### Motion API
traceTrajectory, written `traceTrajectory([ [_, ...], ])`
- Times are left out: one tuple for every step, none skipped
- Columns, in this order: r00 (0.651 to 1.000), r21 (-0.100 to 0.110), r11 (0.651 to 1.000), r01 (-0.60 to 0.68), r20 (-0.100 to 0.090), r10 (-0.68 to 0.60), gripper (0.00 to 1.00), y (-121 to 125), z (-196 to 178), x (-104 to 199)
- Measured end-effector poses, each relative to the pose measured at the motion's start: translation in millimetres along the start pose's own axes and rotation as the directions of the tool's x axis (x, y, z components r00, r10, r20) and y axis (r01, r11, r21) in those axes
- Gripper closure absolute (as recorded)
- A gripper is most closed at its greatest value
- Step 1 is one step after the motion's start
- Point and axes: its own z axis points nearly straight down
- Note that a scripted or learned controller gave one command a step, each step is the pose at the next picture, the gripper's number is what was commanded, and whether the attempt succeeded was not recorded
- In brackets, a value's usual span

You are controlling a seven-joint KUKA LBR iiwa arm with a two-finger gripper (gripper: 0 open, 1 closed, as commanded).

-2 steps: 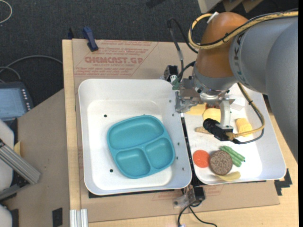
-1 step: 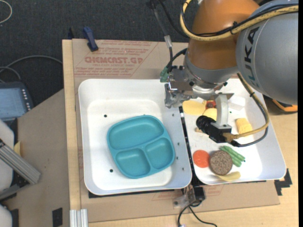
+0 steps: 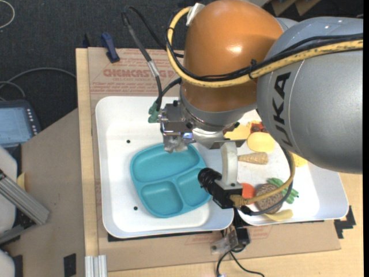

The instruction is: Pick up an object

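Observation:
A blue divided plate (image 3: 167,180) lies flat in the left white bin (image 3: 115,154). My gripper (image 3: 174,143) hangs just over the plate's far rim, near its upper compartment. Nothing shows between its tips. The right bin (image 3: 323,203) holds toy food: a yellow lemon-like piece (image 3: 260,141), a tan cone (image 3: 254,158), an orange carrot piece (image 3: 247,190), a brown round piece (image 3: 271,194) with green leaves (image 3: 290,193), and a pale yellow piece (image 3: 279,215) at the front. The arm's large body hides most of the right bin's far half.
The bins rest on a cardboard sheet (image 3: 92,79) with red print. A blue clamp (image 3: 109,46) and black cables (image 3: 141,42) lie at its far edge. A wedge of yellow (image 3: 300,161) peeks from under the arm.

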Motion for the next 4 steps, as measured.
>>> traceTrajectory([
  [1.000,0.008,1.000,-0.017,0.007,0.017,1.00,2.4,19.7,-41.1],
  [1.000,-0.017,1.000,-0.014,-0.001,0.014,1.00,3.9,-139.7,-63.2],
  [1.000,0.011,1.000,-0.012,0.008,0.012,1.00,18.4,-35.5,-31.5],
  [1.000,0.014,1.000,-0.010,0.008,0.010,1.00,28.8,151.0,26.9],
])
